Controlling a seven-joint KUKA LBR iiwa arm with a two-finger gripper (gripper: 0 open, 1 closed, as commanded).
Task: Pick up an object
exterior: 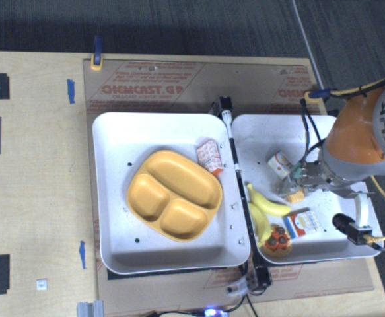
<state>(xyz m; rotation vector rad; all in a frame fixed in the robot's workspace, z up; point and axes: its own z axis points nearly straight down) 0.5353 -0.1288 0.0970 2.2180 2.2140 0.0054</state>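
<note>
So the arm [357, 134] comes in from the right, grey with that orange band, and it's hanging over the right bin [258, 127]. The pincer [296, 177] is down low in the middle of that bin, right among the clutter. I honestly can't tell how far open it is or whether it has hold of anything, it's too small and tangled up with cables from this angle.

Stuff in the right bin: a banana [266, 207] lying along the left side, curving toward the middle, just beside the pincer. Below it, in the lower left corner, there's a small reddish-orange round thing [277, 241] touching the banana's lower end. Next to that is a little white carton with red and blue print [302, 223], lying flat. Up near the pincer there's a small white packet [279, 162] with a bit of orange on it, and a small tan piece [296, 195] sits just below the pincer. Can't make out what that one is.

The left bin [113, 177] has a big yellow divided tray [174, 193] with three compartments, tilted diagonally across the middle. A small white and red wrapper [209, 154] sits at its upper right edge, touching it.

Both bins sit on a cardboard sheet [152, 81] on the light wood table [34, 177].
</note>
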